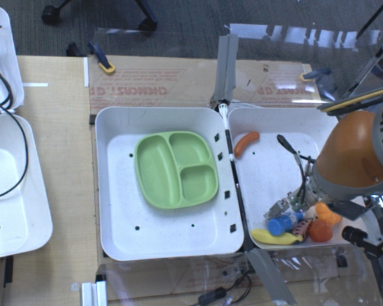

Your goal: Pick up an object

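While the arm point(354, 155) is reaching in over the right bin point(268, 171), the jaws point(293, 204) are hanging low among a cluster of small items in that bin's near right corner. Whether the jaws are released or clenched cannot be told; the orange band of the arm is covering most of the wrist, and no item is visibly sitting between them.

Taking the blue toy point(281, 225) as the landmark:
- The jaws are sitting just above and touching or nearly touching it on its far side.
- A banana point(274, 237) is lying just beside it, on the near side, along the bin wall.
- A red ball point(320, 231) is resting just to its right, and an orange piece point(327, 214) is lying beyond that.
- A sausage point(246, 143) is lying well apart from it, toward the far left corner of the same bin.
- A green divided plate point(177, 169) is occupying the left bin point(115, 190), well apart to the left.

Judgement: the step in hand appears to be closing on one item from the cluster, most likely the blue toy. To do it well, the jaws need to be centring over a single item, since the neighbours are crowding it and a stray contact could push it away. A slow lift, checking that the item is rising with the jaws, would be confirming the hold.
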`<move>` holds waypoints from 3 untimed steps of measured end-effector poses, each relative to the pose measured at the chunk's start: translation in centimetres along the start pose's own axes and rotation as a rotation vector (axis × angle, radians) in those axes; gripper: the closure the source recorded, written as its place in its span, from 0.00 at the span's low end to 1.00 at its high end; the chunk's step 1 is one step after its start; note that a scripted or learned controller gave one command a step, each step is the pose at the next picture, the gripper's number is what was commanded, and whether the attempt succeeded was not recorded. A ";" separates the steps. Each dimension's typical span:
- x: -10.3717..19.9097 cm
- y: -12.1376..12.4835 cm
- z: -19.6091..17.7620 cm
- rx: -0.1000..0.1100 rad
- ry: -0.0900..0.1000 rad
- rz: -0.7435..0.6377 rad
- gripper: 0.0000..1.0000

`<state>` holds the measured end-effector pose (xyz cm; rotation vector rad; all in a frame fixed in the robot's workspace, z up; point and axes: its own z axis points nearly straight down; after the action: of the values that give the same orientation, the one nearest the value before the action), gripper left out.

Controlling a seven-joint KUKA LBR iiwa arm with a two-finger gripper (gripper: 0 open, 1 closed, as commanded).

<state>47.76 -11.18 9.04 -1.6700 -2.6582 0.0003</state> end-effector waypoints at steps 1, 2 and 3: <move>-0.1 0.0 -0.8 0.000 0.001 0.005 1.00; 4.5 9.5 -10.0 0.001 -0.002 -0.061 1.00; -1.1 15.0 -10.0 0.001 -0.003 -0.146 1.00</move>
<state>61.75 -5.70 18.99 -1.4721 -2.7751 0.0032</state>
